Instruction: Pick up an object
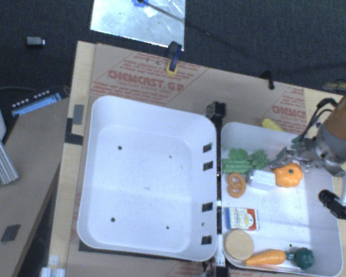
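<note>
The grey arm with its orange band reaches into the right white plastic bin (328, 233), and its pincer (286, 159) sits low at the small orange pumpkin-shaped toy (288, 175), near the bin's far wall. Whether the pincer is clenched or released cannot be told from this slant, so no grasp can be claimed.

Just left of the pumpkin lie a small white block (262, 178), a green leafy plastic vegetable (245, 160) and an orange pretzel-shaped ring (237, 185). In my judgement the round, smooth pumpkin may squirt sideways out of a closing grip, or a neighbour may be nudged or caught along with it. Nearer the front edge, well apart from the pumpkin, rest a red-and-white card packet (242, 218), a tan round disc (239, 244) and an orange plastic carrot (266, 256).
</note>
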